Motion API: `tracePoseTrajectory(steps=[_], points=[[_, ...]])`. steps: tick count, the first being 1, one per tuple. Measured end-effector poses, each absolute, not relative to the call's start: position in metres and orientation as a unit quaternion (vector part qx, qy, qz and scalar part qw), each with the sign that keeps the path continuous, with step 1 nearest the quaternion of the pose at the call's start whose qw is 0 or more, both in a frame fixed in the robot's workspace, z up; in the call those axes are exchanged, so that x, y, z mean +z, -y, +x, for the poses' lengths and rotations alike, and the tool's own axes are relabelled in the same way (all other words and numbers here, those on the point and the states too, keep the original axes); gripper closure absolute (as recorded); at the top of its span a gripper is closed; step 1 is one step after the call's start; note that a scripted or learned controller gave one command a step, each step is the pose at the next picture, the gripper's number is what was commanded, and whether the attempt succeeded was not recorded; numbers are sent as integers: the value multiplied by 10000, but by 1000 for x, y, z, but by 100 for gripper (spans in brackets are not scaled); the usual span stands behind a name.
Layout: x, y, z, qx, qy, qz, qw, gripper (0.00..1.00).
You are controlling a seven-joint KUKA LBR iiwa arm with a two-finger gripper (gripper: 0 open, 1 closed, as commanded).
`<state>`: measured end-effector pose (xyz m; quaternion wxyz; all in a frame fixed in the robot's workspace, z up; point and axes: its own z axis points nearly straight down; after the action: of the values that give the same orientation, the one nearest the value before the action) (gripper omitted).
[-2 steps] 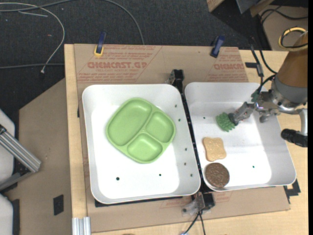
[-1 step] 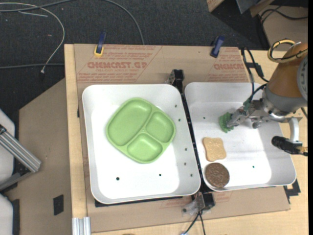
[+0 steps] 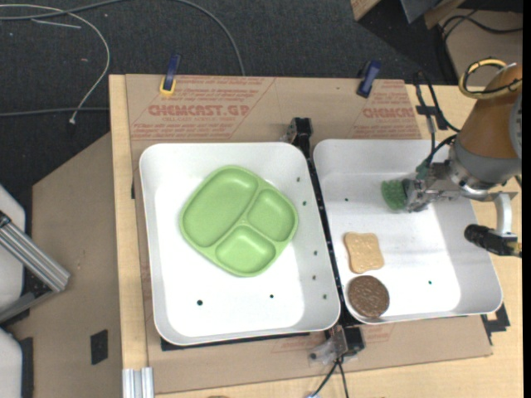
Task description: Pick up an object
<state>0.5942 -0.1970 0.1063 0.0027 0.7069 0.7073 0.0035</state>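
Claw (image 3: 412,196) seemingly clenched on a green object (image 3: 392,194) in the right bin (image 3: 465,288), cardboard-topped bench (image 3: 207,106) above dark carpet (image 3: 66,73).

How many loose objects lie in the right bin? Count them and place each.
3. A green object at the gripper near the bin's upper middle, a tan bread slice lower left, and a brown round patty on the front rim. The arm may hide more.

Robot lab: cardboard-covered bench (image 3: 249,106) with clamps (image 3: 171,71), loose cables (image 3: 99,23), dark carpet floor (image 3: 50,98), two white bins (image 3: 158,222).
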Motion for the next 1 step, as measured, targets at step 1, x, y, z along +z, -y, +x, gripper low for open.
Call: tracePoseTrajectory(steps=[1], points=[[153, 204, 594, 12, -7070, 7072, 28, 100]])
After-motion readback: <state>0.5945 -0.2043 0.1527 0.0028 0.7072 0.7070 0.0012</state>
